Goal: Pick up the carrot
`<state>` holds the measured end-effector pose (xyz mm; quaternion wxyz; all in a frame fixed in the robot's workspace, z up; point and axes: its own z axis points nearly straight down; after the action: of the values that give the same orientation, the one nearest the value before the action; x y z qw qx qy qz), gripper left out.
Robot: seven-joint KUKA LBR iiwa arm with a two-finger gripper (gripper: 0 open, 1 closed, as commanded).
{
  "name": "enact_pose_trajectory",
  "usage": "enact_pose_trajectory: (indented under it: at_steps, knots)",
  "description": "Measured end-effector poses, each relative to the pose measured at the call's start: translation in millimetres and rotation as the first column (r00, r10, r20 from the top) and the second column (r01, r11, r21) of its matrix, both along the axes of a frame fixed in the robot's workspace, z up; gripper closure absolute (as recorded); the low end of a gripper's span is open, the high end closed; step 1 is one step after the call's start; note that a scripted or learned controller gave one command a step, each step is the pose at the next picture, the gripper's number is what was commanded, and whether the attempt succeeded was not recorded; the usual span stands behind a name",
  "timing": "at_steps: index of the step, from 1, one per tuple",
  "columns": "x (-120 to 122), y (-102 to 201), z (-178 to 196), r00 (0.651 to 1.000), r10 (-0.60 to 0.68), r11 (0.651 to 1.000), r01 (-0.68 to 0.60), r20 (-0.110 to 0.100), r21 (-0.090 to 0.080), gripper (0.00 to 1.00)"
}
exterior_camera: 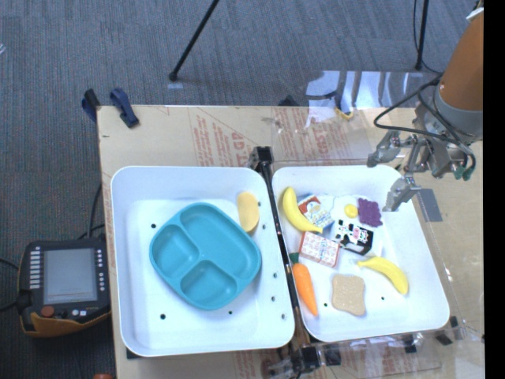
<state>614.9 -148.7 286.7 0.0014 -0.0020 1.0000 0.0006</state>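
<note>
While the blue divided plate [205,257] sits in the left bin [126,212] with a pale yellow piece [248,211] just beside its upper right edge, the carrot [304,287] lies in the right bin [430,290] against its left wall, tip pointing toward the near rim. Beside it rest a slice of bread [348,294] and two bananas [297,209]. Farther right, the gripper [401,192] hangs over the bin's far right corner, well apart from the carrot; whether its claw is released or clenched cannot be told.

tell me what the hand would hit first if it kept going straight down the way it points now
Probably the purple item or the bare floor of the right bin beside it; the hand hangs above that corner, and depth is unclear from this slanted view.
</note>
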Motion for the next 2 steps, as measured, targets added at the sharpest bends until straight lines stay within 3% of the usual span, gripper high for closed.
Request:
enact_pose_trajectory:
  at_steps: [1,2]
  knots:
    - [-66.9,51.8,-95.3,0.998,-0.056,0.998,0.057,-0.014,0.003,0.0]
    - [-133.1,130.6,-100.9,0.91,-0.414,0.91,0.414,-0.008,0.0,0.0]
